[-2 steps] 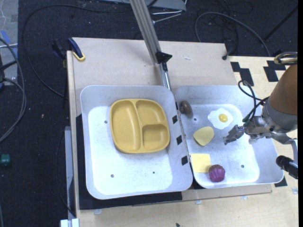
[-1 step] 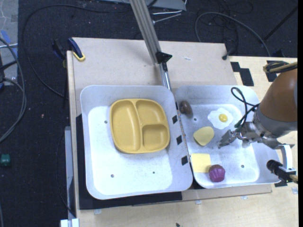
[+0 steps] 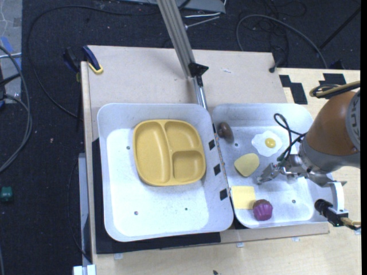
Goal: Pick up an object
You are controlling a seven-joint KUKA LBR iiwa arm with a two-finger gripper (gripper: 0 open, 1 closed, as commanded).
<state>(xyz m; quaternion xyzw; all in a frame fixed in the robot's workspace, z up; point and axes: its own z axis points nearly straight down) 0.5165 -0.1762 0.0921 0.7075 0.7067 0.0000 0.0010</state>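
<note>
The right bin [image 3: 298,208] holds a brown round piece [image 3: 225,131] at its far left corner, a fried egg toy [image 3: 268,143], a pale yellow wedge [image 3: 247,164], a yellow square slice [image 3: 242,197] and a purple berry-like piece [image 3: 262,209]. My gripper [image 3: 268,175] hangs over the middle of this bin, just right of the wedge and below the egg, pointing left. Nothing shows between its fingers.
The left bin [image 3: 114,211] holds a yellow divided plate [image 3: 170,152]. A metal pole [image 3: 179,33] slants down to the bins' far edge. The arm's orange band [image 3: 338,128] and a black cable [image 3: 284,128] sit over the right bin's right side.
</note>
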